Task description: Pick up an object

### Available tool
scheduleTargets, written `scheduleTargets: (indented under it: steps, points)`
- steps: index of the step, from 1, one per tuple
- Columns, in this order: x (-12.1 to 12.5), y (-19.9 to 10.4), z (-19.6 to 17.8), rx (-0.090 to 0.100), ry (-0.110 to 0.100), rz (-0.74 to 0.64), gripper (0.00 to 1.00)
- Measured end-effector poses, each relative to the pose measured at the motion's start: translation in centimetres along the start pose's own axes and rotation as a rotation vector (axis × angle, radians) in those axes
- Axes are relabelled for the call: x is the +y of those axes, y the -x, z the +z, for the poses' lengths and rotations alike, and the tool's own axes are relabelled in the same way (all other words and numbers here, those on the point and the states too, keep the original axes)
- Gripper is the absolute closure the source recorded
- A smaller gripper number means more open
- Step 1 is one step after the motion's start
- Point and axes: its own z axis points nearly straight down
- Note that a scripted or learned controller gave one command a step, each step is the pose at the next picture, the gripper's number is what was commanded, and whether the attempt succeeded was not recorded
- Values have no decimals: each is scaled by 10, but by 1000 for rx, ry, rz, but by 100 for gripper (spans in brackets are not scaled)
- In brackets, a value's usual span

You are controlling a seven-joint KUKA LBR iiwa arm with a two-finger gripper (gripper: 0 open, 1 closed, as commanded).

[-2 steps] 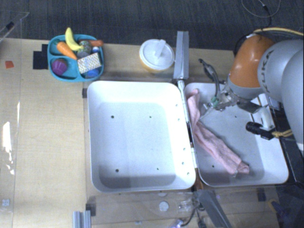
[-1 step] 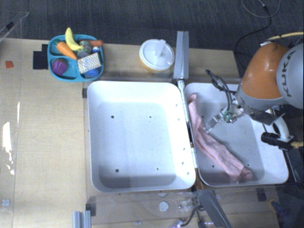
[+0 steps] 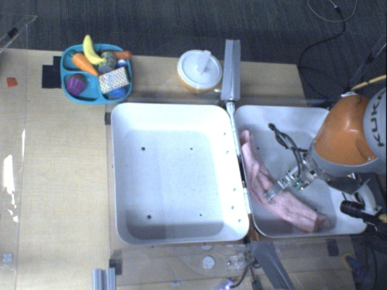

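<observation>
Illumination even, diffuse, from overhead; scene moderately bright. White bins [image 3: 175,116] near overexposed, little surface detail. Soft shadow along lower inner wall of left bin; darker shadow under arm [image 3: 347,132] in right bin [image 3: 284,116]. Faint glare streaks on worktop [image 3: 54,180] at left edge. Dark floor [image 3: 181,8] at top underexposed. Overall focus slightly soft, low resolution; fine detail at hand [image 3: 284,186] blurred.

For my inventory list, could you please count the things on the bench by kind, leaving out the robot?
White bins: 2 (left bin, right bin)
Pink cloth: 1
Blue divided tray with toy food: 1
Yellow container with white lid: 1
Total: 5
</observation>
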Motion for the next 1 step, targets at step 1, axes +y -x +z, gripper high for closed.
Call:
scheduleTargets:
  steps: [1]
  points:
    - [5, 1, -13, -4, 9, -2, 100]
